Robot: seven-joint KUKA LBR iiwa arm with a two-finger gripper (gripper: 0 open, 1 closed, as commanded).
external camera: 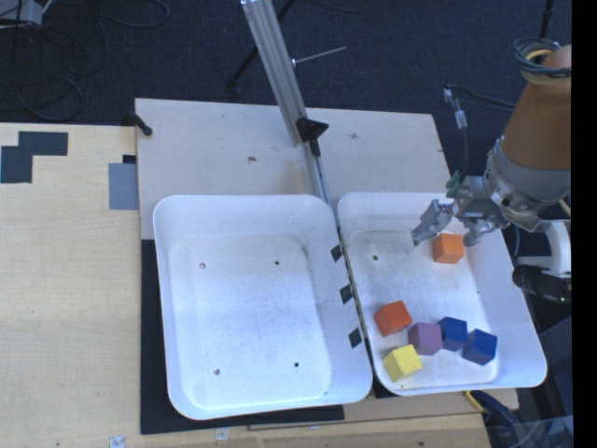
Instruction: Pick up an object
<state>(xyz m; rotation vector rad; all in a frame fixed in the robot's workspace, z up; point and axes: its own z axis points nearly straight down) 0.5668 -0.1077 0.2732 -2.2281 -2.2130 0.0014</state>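
— Gripper [454, 224] first: where was it, and how did its fingers stand?

— It hung over the far part of the right bin [522, 362], at the end of the grey arm with its orange band [546, 124]. Its two fingers were spread apart, one at each side above the orange cube [449, 248]. That cube sat on the bin floor just below the fingertips, not between them, so nothing was held.

— Going from the near edge back, what lay in the bins?

— Nearest in the right bin was a yellow cube [403, 362]. Just behind it were a purple cube [426, 337], touching or nearly touching a blue cube [453, 331], and a second blue cube [480, 345] close at their right. A red-orange cube [393, 317] stood a little further back, to the left. The orange cube under the gripper was furthest, well apart from the cluster.

— And the left bin [177, 250]?

— It showed a bare white floor, finely speckled, with a few small dark holes.

— Materials and shapes?

— Both bins were shallow, white, smooth trays with rounded corners, side by side with small black clips along their shared edge. The blocks were plain matte cubes, so none had a long axis; the orange one was turned slightly, its edges roughly in line with the bin walls. Behind the bins, a ribbed metal rail [278, 73] leaned away over a pale board [215, 147].
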